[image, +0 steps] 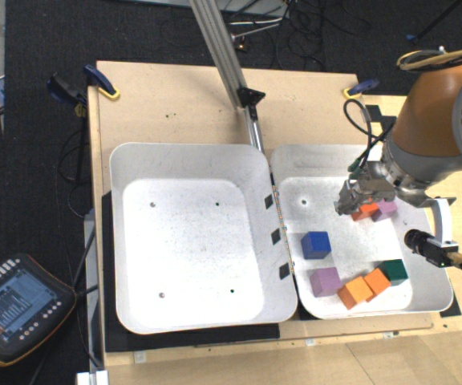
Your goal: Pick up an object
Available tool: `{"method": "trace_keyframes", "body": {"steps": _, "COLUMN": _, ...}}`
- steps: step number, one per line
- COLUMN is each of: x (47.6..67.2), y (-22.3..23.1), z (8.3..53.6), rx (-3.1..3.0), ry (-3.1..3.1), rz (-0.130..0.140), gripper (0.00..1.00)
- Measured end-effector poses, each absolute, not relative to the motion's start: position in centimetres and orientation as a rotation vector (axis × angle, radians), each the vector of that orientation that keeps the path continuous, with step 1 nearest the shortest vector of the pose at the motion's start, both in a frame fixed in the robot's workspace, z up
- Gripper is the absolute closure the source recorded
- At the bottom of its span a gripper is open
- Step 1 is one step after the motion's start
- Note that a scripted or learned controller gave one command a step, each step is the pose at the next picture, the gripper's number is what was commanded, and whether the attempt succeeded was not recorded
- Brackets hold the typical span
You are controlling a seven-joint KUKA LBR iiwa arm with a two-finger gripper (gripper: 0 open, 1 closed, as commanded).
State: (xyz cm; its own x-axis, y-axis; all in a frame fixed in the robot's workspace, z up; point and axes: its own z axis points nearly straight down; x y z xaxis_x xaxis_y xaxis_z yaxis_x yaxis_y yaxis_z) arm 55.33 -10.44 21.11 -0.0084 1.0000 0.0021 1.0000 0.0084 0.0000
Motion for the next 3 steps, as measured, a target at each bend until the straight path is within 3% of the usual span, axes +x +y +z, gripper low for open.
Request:
{"method": "trace_keyframes", "body": {"steps": 2, "x": 55.9, "y": 0.7, "z": 22.9, "rx": -2.21, "ry": -2.232, "rz": -0.004, "gripper": 1.0}}
{"method": "trace_keyframes", "body": {"steps": 3, "x": 54.5, "y": 6.9, "z": 22.8, "rx": -2.208, "ry": -2.23, "rz": -0.001, "gripper": 1.0}}
